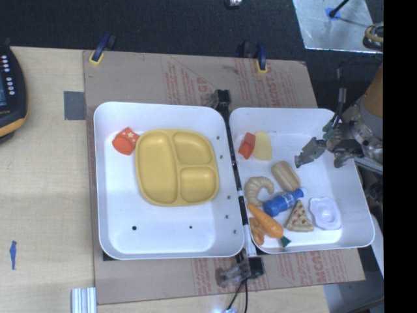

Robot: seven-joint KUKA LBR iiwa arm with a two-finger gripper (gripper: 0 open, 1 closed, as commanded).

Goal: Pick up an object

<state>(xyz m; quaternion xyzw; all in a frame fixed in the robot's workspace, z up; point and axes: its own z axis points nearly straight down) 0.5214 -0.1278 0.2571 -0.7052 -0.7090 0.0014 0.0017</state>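
My gripper [324,157] hangs over the right side of the right bin [306,124], its two dark fingers spread open with nothing between them. Below and left of it lie a tan bread roll [285,175], a croissant [258,188], a blue bottle [283,202], a pizza slice [300,218], an orange carrot [266,222] and a white fried egg [324,212]. A red block [246,145] and a pale yellow wedge [262,146] sit at the bin's upper left.
The left bin [117,233] holds a yellow divided plate [177,167] and a red strawberry-like piece [124,141]. A black latch [222,99] sits between the bins at the back. A handheld controller [9,90] lies at the bench's far left.
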